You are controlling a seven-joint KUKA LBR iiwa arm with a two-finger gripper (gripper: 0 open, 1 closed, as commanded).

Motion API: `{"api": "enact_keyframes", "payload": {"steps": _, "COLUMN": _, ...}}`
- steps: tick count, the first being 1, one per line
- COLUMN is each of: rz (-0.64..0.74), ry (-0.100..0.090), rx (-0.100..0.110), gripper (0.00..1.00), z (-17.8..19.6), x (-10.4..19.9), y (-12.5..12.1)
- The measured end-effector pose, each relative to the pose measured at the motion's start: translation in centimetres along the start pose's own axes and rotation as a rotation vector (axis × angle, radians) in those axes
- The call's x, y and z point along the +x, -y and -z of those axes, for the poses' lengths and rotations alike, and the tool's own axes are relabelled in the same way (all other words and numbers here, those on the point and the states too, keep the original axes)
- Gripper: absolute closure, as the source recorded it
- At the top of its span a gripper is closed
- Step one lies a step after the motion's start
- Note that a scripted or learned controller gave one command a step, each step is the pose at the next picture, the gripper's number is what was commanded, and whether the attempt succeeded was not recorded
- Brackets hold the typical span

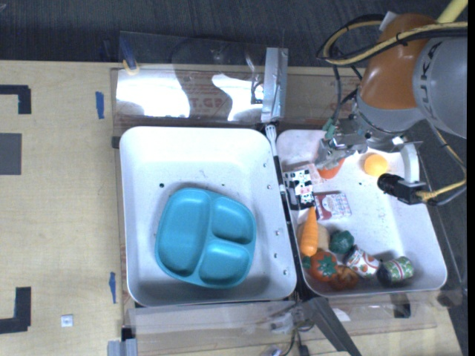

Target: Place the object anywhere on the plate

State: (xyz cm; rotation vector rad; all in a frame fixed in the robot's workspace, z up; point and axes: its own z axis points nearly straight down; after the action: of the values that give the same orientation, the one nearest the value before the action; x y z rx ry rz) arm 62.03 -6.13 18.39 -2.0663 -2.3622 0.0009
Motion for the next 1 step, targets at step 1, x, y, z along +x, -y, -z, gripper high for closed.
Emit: {"api": "enact_keyframes", "payload": {"steps": 1, "rz": -0.184, "ry": -0.001, "rx": 0.001, "gripper": 1.00, "z": -0.02, "x": 10.33, "y": 5.72}}
